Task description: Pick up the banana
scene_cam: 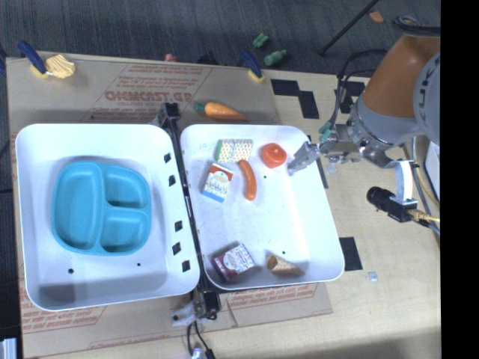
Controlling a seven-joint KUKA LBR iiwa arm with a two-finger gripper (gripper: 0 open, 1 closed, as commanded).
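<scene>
Banana far from the tool, outside both bins

Banana [60, 67], as far as you can tell, is the pale yellow piece on the cardboard sheet [150, 88] at the far left corner of the bench [389, 290]. It sits beside a blue clamp [31, 55] and lies outside both bins.

Your tool [303, 158] hangs over the far right rim of the right bin [329, 238], near the red tomato [273, 154] and well apart from the banana. You cannot tell whether it is released or clenched, and nothing shows in its grip.

The right bin also holds a cracker box [234, 150], a small carton [218, 182], a sausage [248, 179], a dark packet [233, 262] and a brown wedge [283, 264]. A carrot [219, 111] lies just beyond that bin. The left bin [30, 200] holds a blue divided tray [101, 208].
</scene>
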